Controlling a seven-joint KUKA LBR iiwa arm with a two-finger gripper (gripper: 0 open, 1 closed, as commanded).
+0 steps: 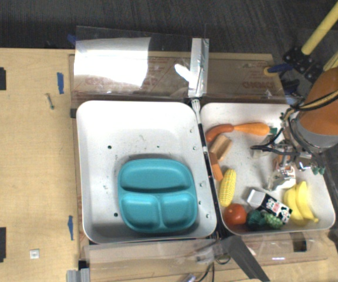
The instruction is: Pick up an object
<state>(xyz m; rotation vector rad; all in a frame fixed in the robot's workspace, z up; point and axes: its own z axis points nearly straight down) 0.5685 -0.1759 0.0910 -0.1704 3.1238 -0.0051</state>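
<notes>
The right bin holds several toy foods: an orange carrot, a reddish sausage, a tan bread piece, a yellow corn cob, a red tomato, green broccoli, a small black-and-white box and yellow bananas. My gripper hangs over the right part of this bin, just above and left of the bananas and above the small box. I see nothing held in it. The arm's orange band sits above it.
The left bin carries a teal divided plate near its front. A clear plastic sheet and a metal strip lie behind the bins. Yellow poles stand at the back right.
</notes>
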